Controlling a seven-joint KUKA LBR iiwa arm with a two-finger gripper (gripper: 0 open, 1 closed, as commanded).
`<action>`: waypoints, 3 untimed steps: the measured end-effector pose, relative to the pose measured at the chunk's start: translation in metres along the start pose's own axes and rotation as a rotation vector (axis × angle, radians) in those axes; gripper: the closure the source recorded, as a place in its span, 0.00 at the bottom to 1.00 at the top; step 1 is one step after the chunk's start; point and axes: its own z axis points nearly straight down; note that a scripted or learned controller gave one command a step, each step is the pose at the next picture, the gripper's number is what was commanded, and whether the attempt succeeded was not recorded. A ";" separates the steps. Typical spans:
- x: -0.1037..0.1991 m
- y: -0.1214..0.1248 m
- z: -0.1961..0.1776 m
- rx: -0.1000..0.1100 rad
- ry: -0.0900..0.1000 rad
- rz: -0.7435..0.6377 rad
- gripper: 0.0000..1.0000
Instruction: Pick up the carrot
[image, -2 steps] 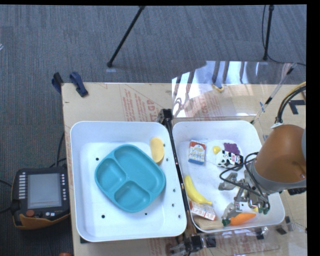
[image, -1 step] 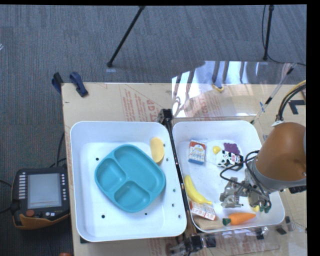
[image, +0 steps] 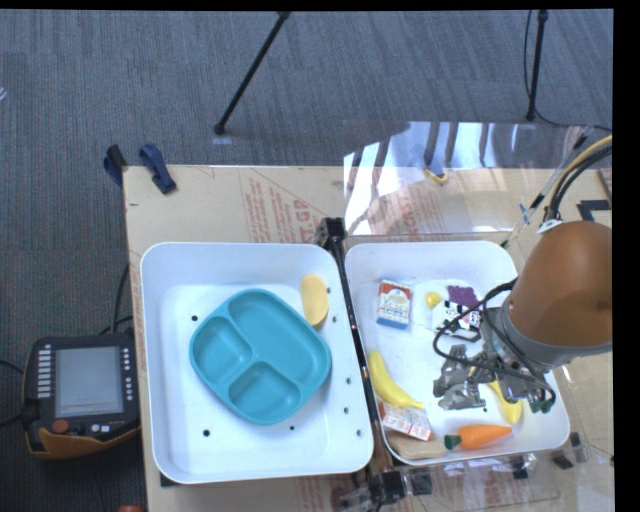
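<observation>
We saw our arm (image: 563, 285) as a rounded orange band above a grey wrist, with black cables looping beside it and a grey metal gripper (image: 462, 385) beneath.

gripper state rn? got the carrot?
Tool: open or shut cannot be told from this view. It sits low in the right bin, above and left of the carrot. Carrot lies on the bin floor, not held.
</observation>
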 end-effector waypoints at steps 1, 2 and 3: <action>0.000 0.000 0.001 0.000 0.002 -0.001 0.00; -0.019 -0.064 0.063 0.001 -0.005 -0.080 0.00; -0.044 -0.034 0.029 -0.001 -0.001 0.009 0.00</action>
